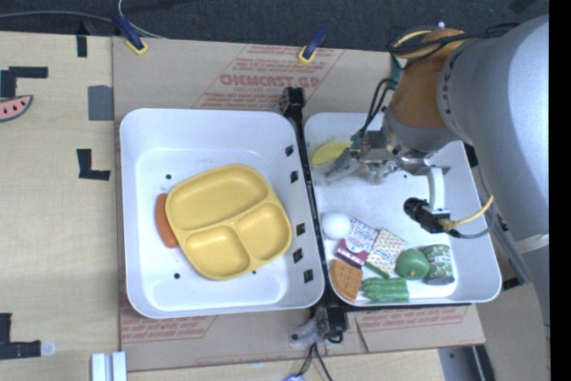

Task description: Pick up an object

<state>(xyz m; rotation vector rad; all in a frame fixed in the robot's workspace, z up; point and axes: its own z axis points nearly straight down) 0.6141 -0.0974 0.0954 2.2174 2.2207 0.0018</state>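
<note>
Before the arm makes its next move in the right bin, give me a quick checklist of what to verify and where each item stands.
1. End effector is over the right bin, at its upper left corner: ok.
2. A target sits close by; the yellow object lies right at the end effector: ok.
3. Object held between the fingers: cannot tell.
4. Other items, the white ball, green round object and small packets, lie lower in the bin, apart from the end effector: ok.
5. Yellow divided tray lies in the left bin, out of the arm's way: ok.
</note>
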